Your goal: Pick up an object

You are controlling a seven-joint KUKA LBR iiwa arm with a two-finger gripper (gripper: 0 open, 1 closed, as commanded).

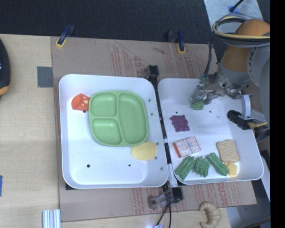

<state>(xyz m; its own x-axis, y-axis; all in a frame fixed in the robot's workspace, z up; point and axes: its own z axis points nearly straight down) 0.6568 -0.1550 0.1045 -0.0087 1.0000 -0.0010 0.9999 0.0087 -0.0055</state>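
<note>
Grasp step, right bin. You see the tool lowered at the bin's upper part, right over a small green object (touching it, by the look). Whether it is open or clamped on the piece cannot be told. Your next move, judged: confirm a grip before lifting straight up.

Even, fairly bright overhead light falls on the pale wooden worktop, and the two white bins read clean and almost shadowless, with only thin soft shadows under the green divided plate and the small items. The dark floor along the top edge is dim and shows little detail. The picture is low in resolution and slightly soft throughout, so small items look smudged, and the claw is blurred.
</note>
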